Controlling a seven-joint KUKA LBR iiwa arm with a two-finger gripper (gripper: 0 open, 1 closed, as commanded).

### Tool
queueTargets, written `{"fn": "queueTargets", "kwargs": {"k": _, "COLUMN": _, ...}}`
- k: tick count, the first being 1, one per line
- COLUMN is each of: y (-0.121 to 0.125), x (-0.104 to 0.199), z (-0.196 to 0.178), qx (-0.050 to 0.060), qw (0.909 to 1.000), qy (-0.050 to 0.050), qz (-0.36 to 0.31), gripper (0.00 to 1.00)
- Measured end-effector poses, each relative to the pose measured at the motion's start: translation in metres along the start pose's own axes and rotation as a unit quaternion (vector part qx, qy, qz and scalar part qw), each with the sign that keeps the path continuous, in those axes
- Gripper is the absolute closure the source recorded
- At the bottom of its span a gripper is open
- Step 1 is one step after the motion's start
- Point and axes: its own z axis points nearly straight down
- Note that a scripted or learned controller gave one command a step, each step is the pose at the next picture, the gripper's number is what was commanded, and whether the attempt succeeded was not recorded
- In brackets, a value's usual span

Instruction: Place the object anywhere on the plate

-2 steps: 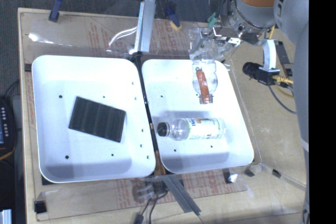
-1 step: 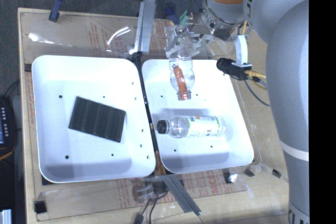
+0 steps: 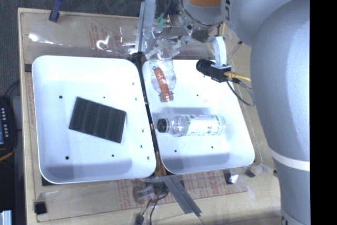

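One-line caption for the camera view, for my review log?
Gripper at the right bin's far edge with a clear bottle hanging below; second bottle lies inside; dark plate in left bin.

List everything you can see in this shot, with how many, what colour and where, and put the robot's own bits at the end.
Bins: two, white, side by side on the bench.
Plate: one, dark grey, flat in the left bin.
Lying bottle: one, clear with dark cap, on its side in the right bin.
Held bottle: one, clear with copper-coloured end, at the right bin's far left corner, under the gripper.
Arm: one, grey with orange band, entering from the right.
Gripper: one, metallic, above the held bottle.
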Motion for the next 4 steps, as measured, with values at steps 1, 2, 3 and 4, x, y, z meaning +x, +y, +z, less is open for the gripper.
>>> {"fn": "queueTargets", "kwargs": {"k": 1, "y": 0.007, "x": 0.06, "z": 0.03, "qx": 0.0, "qw": 0.995, "qy": -0.001, "qz": -0.1, "gripper": 1.0}}
{"fn": "queueTargets", "kwargs": {"k": 2, "y": 0.014, "x": 0.128, "z": 0.065, "qx": 0.001, "qw": 0.9959, "qy": -0.001, "qz": -0.09, "gripper": 1.0}}
{"fn": "queueTargets", "kwargs": {"k": 3, "y": 0.009, "x": 0.084, "z": 0.06, "qx": 0.001, "qw": 0.9978, "qy": -0.001, "qz": -0.066, "gripper": 1.0}}
{"fn": "queueTargets", "kwargs": {"k": 4, "y": -0.01, "x": 0.147, "z": 0.054, "qx": 0.001, "qw": 0.982, "qy": -0.001, "qz": -0.189, "gripper": 1.0}}
